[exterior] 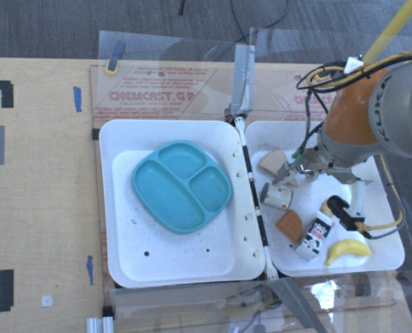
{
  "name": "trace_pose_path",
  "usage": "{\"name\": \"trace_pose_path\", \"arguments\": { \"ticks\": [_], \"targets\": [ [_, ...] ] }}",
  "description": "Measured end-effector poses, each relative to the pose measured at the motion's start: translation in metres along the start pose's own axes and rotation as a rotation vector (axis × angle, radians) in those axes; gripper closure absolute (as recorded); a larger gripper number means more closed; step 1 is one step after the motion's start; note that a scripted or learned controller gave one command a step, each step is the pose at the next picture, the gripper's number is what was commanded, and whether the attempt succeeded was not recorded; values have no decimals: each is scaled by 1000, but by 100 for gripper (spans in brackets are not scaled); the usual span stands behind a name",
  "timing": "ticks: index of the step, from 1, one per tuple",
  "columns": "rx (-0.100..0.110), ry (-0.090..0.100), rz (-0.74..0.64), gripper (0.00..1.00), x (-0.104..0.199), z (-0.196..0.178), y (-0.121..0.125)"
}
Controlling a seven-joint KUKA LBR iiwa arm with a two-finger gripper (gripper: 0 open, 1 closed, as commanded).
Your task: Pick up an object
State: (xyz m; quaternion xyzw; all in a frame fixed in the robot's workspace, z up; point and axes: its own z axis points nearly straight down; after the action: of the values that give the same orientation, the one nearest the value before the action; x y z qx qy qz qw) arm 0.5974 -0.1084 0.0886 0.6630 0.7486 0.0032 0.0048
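- Gripper (pixel 291 172) sits low in the right bin (pixel 331 268), at approx 10 o'clock of the bin's centre, on the end of the arm (pixel 355 113), which comes in from 2 o'clock.
- Open or closed: can't tell from this angle. No obj is visibly clamped, so I don't count anything as held.
- Nearest candidate is the tan block (pixel 270 161), just beside the gripper at its 10 o'clock. Touching or a hair apart: can't tell.
- Cream piece (pixel 279 197) lies close at the gripper's 7 o'clock.
- Other objs in the same bin:
  - brown piece (pixel 289 225) at 8 o'clock of the bin centre
  - small carton (pixel 314 238) at 7 o'clock
  - banana (pixel 348 250) at 5 o'clock
- Left bin (pixel 178 259) has a teal divided plate (pixel 182 186) mid-bin, well apart from the gripper.
- Step, my read: reach/descend phase is done or nearly so and the grasp is being attempted. The lift hasn't started, since every obj rests on the bin floor.
- Nxt move needs, prob:
  - the block centred btwn the jaws, not nudged toward the divider at 9 o'clock
  - a firm close
  - a straight lift clear of the cream piece
- Risk: block and cream piece are close together, so the gripper could catch an edge or push both.
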Motion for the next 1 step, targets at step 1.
{"name": "trace_pose_path", "arguments": {
  "ticks": [1],
  "targets": [
    [-2,1,-215,0,14,-1,-60]
  ]
}}
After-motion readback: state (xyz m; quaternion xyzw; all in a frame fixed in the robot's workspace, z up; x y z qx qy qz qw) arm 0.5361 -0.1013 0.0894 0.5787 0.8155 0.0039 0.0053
